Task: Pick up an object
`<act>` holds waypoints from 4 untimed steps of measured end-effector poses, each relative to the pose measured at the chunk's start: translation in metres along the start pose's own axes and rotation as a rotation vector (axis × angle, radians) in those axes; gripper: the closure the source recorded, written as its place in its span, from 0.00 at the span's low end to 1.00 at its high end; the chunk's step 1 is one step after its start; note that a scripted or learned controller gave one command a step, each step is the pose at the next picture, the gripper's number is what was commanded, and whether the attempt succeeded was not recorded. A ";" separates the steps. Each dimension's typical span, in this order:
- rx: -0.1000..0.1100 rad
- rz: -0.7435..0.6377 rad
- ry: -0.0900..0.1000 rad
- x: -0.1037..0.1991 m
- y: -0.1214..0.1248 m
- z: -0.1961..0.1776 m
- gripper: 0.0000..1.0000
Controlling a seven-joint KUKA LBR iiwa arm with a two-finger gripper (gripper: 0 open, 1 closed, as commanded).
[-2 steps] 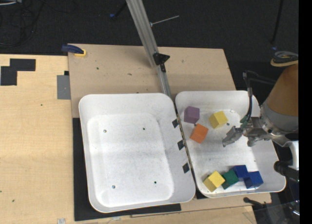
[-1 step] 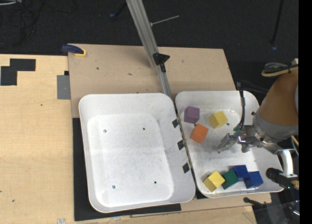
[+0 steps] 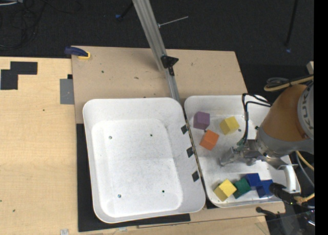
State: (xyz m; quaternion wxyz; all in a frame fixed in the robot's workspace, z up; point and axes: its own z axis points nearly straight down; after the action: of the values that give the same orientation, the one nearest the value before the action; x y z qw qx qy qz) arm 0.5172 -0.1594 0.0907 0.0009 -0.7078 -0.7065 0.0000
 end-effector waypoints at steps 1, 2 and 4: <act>0.001 0.007 0.002 -0.001 0.000 -0.011 1.00; -0.003 -0.004 -0.001 0.008 0.003 -0.066 1.00; 0.000 -0.007 0.002 0.064 0.018 -0.117 1.00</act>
State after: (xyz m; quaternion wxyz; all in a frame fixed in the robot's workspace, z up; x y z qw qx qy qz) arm 0.5353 -0.0953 0.2082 0.0014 -0.7052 -0.7090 -0.0006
